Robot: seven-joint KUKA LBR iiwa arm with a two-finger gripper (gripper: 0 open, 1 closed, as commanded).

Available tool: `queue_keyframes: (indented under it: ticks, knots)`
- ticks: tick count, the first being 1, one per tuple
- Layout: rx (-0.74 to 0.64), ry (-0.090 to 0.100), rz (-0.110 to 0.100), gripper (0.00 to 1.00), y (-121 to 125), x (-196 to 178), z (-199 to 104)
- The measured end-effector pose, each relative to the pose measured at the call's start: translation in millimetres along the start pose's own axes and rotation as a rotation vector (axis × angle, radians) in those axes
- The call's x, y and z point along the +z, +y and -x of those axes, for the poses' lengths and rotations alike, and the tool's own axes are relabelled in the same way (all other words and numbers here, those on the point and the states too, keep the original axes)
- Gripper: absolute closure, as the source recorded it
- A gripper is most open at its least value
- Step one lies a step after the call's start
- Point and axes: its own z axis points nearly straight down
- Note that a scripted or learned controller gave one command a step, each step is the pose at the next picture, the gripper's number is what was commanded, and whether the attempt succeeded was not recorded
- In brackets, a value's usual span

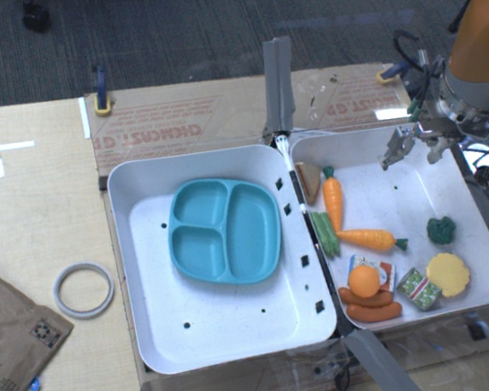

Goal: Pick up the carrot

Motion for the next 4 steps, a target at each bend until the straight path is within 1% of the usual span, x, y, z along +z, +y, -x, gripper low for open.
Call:
queue_keyframes:
  ticks: [1,2,3,4]
  knots:
    - [-0.218,0.000,0.001,0.00,6.1,104.0,-71.0]
    - [-0.173,0.000,0.000,0.00,-50.0,104.4,-37.4]
    - [-0.170,0.000,0.000,1.00,-49.9,95.6,-36.8]
    - [-0.074,-0.001,0.000,1.00,-45.7,4.6,-92.1]
